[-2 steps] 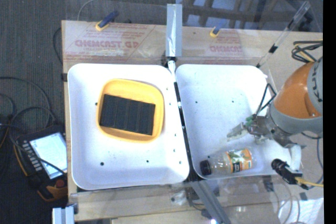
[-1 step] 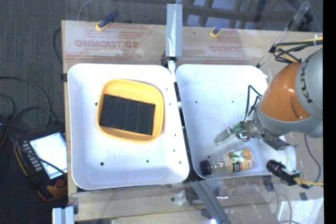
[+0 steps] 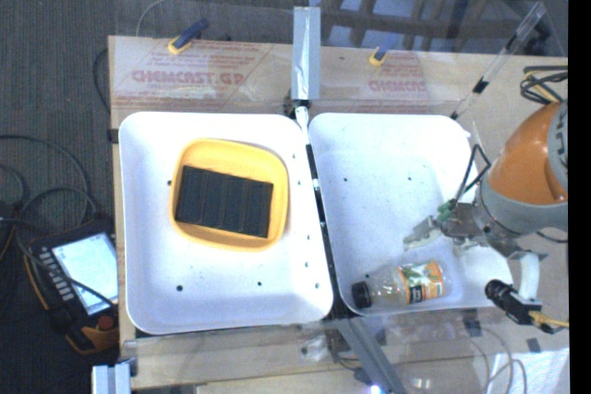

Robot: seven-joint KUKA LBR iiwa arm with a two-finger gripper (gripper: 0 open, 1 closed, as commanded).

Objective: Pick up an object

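Note:
A small clear bottle (image 3: pixel 404 283) with a black cap and an orange-green label lies on its side near the front edge of the right bin (image 3: pixel 388 161). My gripper (image 3: pixel 432 229) hangs over that bin's right part, a little above and to the right of the bottle, with nothing seen between its fingers. In the left bin (image 3: pixel 148 291) sits a yellow dish (image 3: pixel 231 194) holding a black ridged block (image 3: pixel 224 201).
The arm's orange band and grey wrist (image 3: pixel 528 185) cover the right bin's right edge. A metal divider post (image 3: pixel 305 60) stands at the back between the bins. Cables and a handheld device (image 3: pixel 78 268) lie on the floor at left.

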